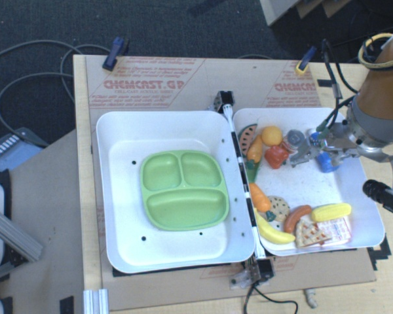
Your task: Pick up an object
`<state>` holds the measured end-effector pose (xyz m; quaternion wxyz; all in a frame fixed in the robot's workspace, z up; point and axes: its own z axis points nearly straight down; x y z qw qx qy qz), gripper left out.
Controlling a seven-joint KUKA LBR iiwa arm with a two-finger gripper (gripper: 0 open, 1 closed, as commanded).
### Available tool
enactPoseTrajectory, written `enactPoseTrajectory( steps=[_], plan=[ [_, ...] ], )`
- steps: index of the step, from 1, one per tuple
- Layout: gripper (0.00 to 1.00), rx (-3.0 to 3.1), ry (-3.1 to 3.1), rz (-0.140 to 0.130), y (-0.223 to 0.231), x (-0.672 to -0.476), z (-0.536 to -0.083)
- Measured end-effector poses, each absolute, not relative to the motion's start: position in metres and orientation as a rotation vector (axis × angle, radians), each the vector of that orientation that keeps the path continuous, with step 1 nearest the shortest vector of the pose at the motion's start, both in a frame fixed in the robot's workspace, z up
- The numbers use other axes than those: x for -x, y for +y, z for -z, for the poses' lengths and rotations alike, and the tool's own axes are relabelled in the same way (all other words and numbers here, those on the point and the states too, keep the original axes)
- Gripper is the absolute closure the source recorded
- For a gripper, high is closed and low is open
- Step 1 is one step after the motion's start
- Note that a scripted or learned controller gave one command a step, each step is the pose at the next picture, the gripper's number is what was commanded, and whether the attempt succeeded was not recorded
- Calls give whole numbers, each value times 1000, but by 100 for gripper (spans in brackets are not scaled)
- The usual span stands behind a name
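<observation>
The right white bin (373, 205) holds several toy foods. At its far left lie an orange fruit (271, 135), a red piece (276, 156), an orange carrot-like piece (255, 149) and a small grey round item (293, 138). My gripper (303, 154) hangs low over the far middle of this bin, just right of the red piece and beside the grey item. It has a blue part (325, 162) behind it. The arm's orange band (380, 87) is at the right edge. I see nothing clearly held.
The left white bin (118, 195) holds a green divided plate (183, 190). At the near end of the right bin lie a carrot (260, 198), a cookie (277, 208), a banana (275, 233), a sausage (297, 217), a yellow piece (331, 211) and a toast slice (321, 231).
</observation>
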<state>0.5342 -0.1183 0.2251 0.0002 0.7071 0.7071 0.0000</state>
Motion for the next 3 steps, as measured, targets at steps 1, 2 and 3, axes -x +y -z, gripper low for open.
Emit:
enactPoseTrajectory(
  steps=[1, 2, 3],
  plan=[
    [0, -2220, 2218, -1, -96, -613, -94],
    [100, -2220, 2218, -2, -95, -613, -104],
    [100, -2222, 2224, 1, -48, -547, -185]
  ],
)
